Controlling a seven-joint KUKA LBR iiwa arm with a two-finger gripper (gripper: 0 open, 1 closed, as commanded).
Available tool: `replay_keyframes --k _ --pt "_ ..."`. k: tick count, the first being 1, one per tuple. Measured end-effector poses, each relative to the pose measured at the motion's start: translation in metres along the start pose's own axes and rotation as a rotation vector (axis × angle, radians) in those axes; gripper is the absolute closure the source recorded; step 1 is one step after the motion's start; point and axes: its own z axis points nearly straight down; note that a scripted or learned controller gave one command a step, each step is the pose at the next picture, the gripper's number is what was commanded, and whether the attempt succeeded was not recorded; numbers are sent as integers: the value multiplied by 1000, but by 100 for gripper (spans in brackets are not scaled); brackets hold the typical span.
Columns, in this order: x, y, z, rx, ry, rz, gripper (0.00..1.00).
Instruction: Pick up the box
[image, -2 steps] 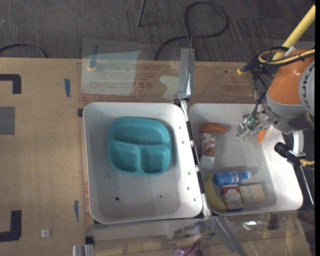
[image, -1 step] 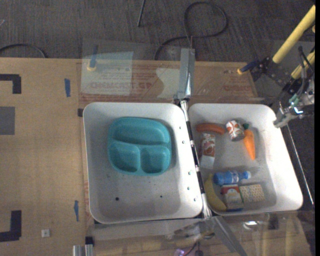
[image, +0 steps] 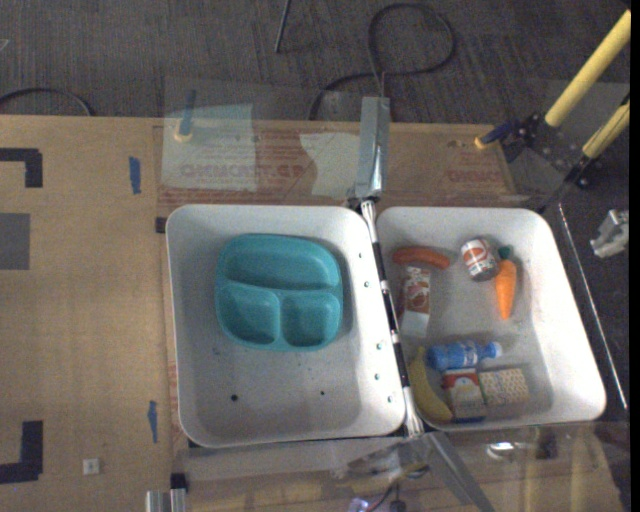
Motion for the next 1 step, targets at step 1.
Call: replay_keyframes --k 1 --pt "-1 1 -11 -4 -4 0 100"
